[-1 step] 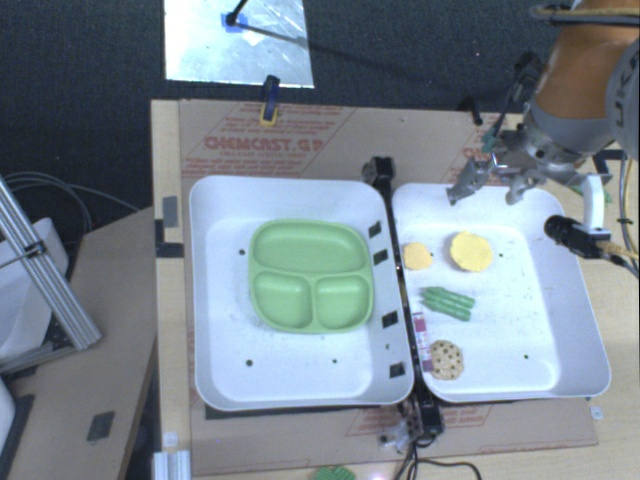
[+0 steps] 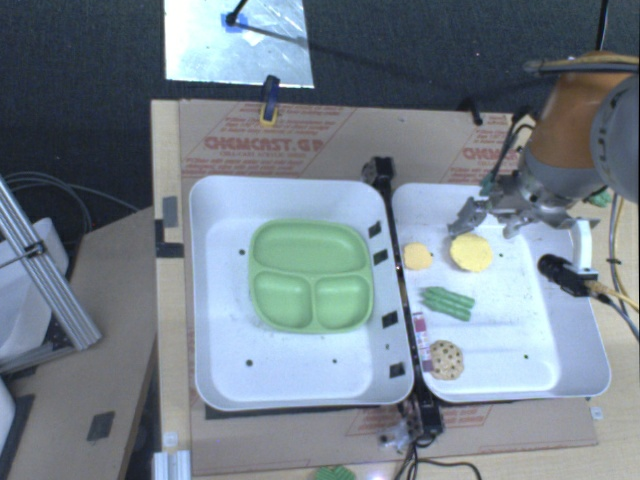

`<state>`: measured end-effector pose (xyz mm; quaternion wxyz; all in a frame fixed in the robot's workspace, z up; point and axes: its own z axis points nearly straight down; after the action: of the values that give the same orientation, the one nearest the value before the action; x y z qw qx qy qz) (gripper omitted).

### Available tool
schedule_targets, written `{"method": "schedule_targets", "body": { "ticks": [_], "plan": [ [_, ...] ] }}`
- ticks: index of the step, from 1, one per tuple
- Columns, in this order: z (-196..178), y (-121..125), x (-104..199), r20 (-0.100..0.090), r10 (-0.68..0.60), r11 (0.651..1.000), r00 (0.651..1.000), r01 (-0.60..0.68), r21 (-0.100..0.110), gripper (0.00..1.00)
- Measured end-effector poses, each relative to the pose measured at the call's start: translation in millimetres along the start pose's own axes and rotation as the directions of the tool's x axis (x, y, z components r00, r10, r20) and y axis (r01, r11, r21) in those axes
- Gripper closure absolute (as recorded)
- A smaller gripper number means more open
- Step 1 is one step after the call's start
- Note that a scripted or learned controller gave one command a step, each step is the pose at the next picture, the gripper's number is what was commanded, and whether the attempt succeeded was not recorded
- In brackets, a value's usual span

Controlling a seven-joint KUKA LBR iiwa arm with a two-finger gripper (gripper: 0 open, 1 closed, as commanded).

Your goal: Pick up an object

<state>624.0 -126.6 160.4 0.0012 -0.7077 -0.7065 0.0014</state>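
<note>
Dark carpet surrounds the bench [image 2: 165,128], whose top carries a brown printed sheet [image 2: 300,138] under two shallow white bins set side by side. A square of silvery foil [image 2: 238,26] lies on the carpet beyond the bench, and a small yellow-and-blue clamp [image 2: 268,103] sits at the far edge of the sheet. The left bin [image 2: 215,298] holds one item, a pale green divided plate [image 2: 308,274] with three compartments, lying flat near the bin's centre. The right bin [image 2: 560,353] holds four small items. A yellow disc [image 2: 472,254] lies in the far half, and a smaller yellow round piece [image 2: 417,257] lies just beside it, close to the wall shared with the left bin. A green bean pod [image 2: 447,302] lies tilted near the middle of the bin, and a speckled cookie [image 2: 446,359] rests near the front corner against the same shared wall. The arm [image 2: 575,128], grey with an orange band, enters from the right side of the view and ends over the far half of the right bin. The gripper [image 2: 487,226] hangs just beyond the yellow disc with its two fingers spread apart, and no item sits between them. Whether the fingertips touch the disc or the bin floor cannot be determined. All four items rest on the bin floor, apart from one another.
</note>
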Motion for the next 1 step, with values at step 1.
{"method": "schedule_targets", "body": {
  "ticks": [1],
  "plan": [
    [32.4,-36.3,-1.2,-0.001,-0.002,1.0,1.0,0.002,-0.001,0.0]
  ]
}}
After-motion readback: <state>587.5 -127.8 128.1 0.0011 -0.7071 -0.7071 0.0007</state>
